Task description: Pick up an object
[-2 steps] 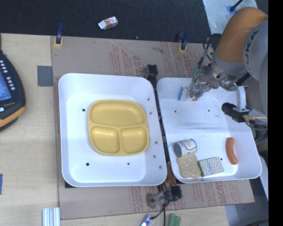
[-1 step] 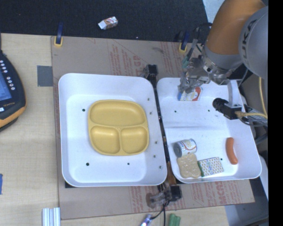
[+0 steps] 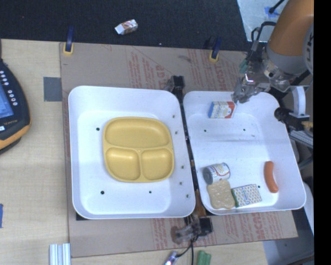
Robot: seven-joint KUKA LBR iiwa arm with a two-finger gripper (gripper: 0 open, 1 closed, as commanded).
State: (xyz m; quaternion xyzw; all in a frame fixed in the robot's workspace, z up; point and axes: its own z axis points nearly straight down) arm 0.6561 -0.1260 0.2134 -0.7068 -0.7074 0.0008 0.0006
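The right bin (image 3: 248, 137) holds a small white carton with blue and red print (image 3: 221, 110) near its far edge. Toward its front lie a small tin can on its side (image 3: 216, 173), a tan slice of bread (image 3: 220, 195), a green-patterned packet (image 3: 247, 195) and an orange sausage (image 3: 271, 176). My gripper (image 3: 244, 91) hangs over the bin's far rim, just right of and above the carton. Nothing shows between its fingers.
The left bin (image 3: 88, 192) holds a yellow three-compartment tray (image 3: 138, 148). A teach pendant (image 3: 3, 106) lies at the bench's left edge. A crumpled wrapper (image 3: 126, 27) lies on the dark floor beyond. Clamps (image 3: 68, 43) pin the cardboard underlay.
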